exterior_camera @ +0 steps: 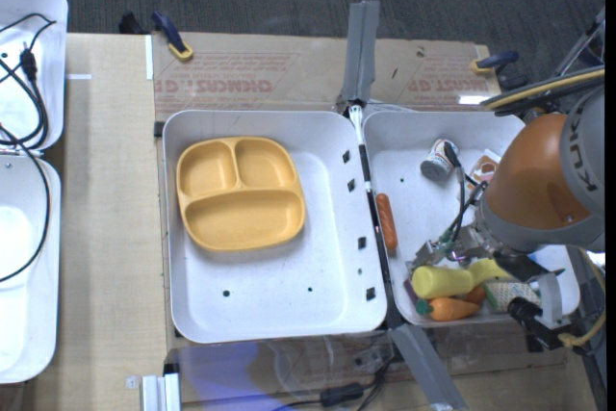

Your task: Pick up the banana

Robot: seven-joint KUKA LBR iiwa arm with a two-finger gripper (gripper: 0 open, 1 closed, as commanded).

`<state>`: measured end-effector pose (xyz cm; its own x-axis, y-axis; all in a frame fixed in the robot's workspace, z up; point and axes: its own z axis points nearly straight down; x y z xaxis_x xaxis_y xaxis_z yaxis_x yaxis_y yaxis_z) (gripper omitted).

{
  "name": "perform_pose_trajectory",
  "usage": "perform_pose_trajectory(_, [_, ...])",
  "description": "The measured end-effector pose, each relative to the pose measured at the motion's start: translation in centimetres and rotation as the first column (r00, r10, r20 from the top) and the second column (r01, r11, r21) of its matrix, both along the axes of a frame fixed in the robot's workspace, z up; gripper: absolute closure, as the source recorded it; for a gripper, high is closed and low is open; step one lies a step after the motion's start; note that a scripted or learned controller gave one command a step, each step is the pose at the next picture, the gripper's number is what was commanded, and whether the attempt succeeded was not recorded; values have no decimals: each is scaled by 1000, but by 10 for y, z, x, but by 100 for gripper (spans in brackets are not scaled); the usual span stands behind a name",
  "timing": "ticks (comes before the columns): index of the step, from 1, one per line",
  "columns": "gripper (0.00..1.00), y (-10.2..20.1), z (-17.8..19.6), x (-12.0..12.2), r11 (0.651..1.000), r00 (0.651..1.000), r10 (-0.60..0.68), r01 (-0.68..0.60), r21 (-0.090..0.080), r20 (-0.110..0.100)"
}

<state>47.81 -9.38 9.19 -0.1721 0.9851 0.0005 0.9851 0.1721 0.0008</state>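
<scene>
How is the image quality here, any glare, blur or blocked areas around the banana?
Camera view: lighting even, shadows soft, focus sharp on the plate and hot dog; mild glare on the left bin floor; the arm covers part of the right bin, with the banana at its edge.

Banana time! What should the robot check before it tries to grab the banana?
1. Banana is in the right bin: ok.
2. Hand is close above the banana: ok.
3. Hand open wide enough: cannot tell, the arm hides it.
4. Banana has free space around it: not ok, the carrot lies right against it.
5. Hot dog is out of the way, by the bin's left wall: ok.
6. Banana already held: cannot tell.
</scene>
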Motion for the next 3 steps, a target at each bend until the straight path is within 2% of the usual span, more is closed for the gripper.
perform_pose_trajectory(1, [100, -1, 9, 0, 1000, 1000, -5, 5, -1, 1])
perform_pose_trajectory(2, [0, -1, 9, 0, 1000, 1000, -5, 5, -1, 1])
perform_pose_trajectory(3, [0, -15, 4, 5, 973, 972, 233, -233, -9, 17])
